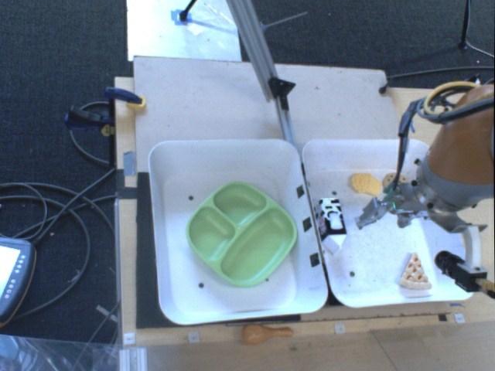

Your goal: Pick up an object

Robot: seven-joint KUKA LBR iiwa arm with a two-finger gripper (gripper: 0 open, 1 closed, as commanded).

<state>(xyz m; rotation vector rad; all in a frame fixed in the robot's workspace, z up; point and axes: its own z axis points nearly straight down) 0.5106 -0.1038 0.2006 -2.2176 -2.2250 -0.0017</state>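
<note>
The right bin (363,288) holds three things: a black and white block (332,215) against its left wall, a flat yellow piece (364,183) near the back, and a pizza-slice toy (415,273) at the front right. My gripper (387,216) hangs over the middle of this bin, just right of the block and just below the yellow piece. It is open, with nothing between its fingers. In the left bin (174,284) lies a green divided plate (242,233).
A slanted metal pole (259,49) crosses the back of the bench down to the gap between the bins. A wooden piece (267,332) lies on the bench in front of the bins. Cables and a clamp (116,103) sit off the left edge.
</note>
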